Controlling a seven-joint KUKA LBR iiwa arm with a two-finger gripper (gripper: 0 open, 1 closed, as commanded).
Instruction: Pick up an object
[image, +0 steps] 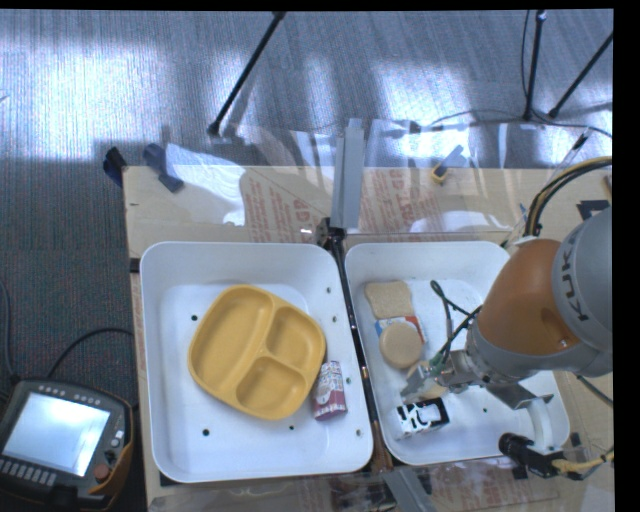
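Pick not yet made: arm (540, 300) hung low in the right bin (520, 440) with jaws (428, 378) poised at 12 o'clock of the black-and-white item (421, 416), nothing visibly lifted; whether jaws were apart or together, cannot tell.

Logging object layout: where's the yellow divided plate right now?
The yellow divided plate lies in the left bin, roughly centred, with a small dark red packet at its lower-right edge.
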